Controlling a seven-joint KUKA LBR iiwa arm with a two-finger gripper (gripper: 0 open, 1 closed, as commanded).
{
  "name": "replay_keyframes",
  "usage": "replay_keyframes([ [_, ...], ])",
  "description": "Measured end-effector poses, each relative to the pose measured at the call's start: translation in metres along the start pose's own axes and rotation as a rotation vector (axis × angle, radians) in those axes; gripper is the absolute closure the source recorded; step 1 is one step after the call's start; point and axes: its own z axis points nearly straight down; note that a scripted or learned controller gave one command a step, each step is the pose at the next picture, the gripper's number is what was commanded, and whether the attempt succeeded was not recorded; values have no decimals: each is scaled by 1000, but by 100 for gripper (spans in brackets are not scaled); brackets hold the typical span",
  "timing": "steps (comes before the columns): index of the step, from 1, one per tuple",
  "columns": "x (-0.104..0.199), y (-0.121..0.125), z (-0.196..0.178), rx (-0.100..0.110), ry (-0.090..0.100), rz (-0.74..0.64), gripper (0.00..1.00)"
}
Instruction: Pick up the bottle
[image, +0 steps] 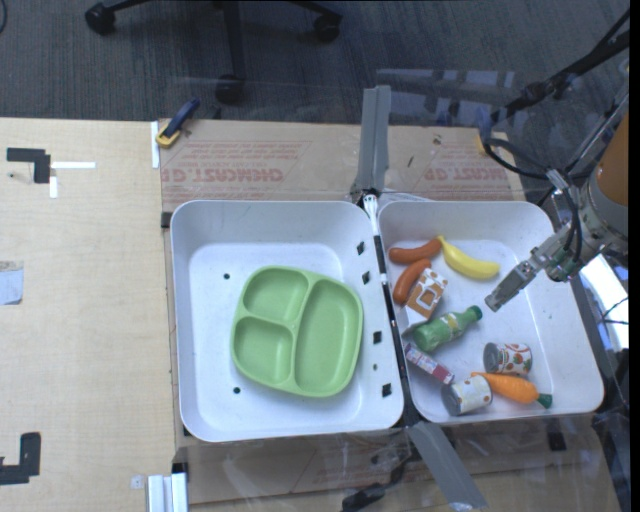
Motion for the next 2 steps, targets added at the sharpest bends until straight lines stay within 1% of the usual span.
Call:
replay_keyframes([
  [1, 10, -18, 197, 3, 5, -98, 0],
  [2, -28, 40, 213, -2, 1, -70, 0],
])
